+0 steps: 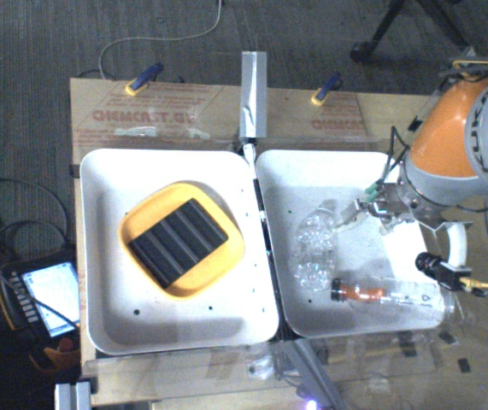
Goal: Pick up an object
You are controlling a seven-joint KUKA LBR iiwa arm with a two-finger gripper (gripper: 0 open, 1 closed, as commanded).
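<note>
Two white bins sit side by side. The left bin (107,314) holds a yellow tray with a black ribbed insert (182,239). The right bin (329,165) holds a crumpled clear plastic piece (314,246) and, near its front, a clear bottle with an orange band (380,295). The gripper (372,202) hovers at the right bin's far right; its finger spread cannot be told. A good pick likely means centring over one object and descending straight, clear of the bin wall.

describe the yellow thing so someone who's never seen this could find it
Look in the left bin of the two white ones. The yellow pad lies tilted in its middle, with a black ribbed panel on top. The right bin's things are clear plastic.
</note>
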